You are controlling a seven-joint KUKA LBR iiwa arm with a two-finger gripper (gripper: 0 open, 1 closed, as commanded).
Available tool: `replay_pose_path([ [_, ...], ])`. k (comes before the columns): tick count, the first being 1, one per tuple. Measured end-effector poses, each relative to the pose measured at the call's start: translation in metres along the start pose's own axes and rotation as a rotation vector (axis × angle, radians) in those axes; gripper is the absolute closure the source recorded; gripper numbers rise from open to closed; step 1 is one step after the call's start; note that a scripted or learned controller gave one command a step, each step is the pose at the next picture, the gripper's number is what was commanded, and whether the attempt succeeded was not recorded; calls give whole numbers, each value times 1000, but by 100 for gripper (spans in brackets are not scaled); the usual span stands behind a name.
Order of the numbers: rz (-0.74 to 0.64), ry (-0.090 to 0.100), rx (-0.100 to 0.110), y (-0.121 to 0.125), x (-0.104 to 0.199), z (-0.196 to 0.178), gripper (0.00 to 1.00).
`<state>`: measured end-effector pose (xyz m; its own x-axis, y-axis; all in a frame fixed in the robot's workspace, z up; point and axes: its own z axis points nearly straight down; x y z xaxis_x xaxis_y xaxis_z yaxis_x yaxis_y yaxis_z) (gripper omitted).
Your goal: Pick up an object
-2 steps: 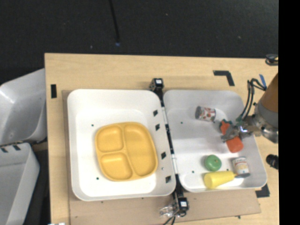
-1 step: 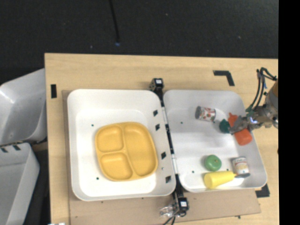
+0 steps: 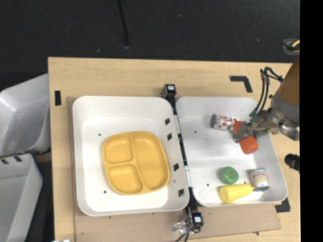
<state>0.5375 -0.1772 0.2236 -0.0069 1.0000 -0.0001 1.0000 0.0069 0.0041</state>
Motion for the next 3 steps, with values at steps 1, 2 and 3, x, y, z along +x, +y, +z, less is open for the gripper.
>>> replay_pose_path([
  [1, -1, 1, 3, 4, 61, 0, 100],
  [2, -1, 1, 1, 8, 114, -12, 100],
  [3, -1, 2, 1, 1, 169, -24, 100],
])
